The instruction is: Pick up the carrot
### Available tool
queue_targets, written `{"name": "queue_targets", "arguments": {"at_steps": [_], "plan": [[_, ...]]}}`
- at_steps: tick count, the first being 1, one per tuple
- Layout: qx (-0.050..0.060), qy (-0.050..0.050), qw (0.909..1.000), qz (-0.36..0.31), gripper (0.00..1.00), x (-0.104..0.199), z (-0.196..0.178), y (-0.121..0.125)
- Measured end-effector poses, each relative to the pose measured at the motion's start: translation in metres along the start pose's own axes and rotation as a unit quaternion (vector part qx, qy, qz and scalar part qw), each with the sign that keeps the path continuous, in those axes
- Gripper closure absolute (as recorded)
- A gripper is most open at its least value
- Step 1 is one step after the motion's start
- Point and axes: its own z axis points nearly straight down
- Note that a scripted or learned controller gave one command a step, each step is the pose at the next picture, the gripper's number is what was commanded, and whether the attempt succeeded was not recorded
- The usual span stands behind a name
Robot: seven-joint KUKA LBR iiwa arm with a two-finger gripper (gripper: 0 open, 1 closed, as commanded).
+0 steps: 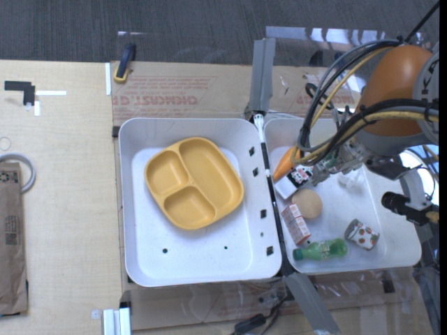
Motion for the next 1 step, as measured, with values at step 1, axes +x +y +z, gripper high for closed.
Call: {"name": "queue_targets", "arguments": {"at_steps": [1], "plan": [[0.000,0.000,1.0000,0.000,0.00,-0.0001,-0.0001,0.0000]]}}
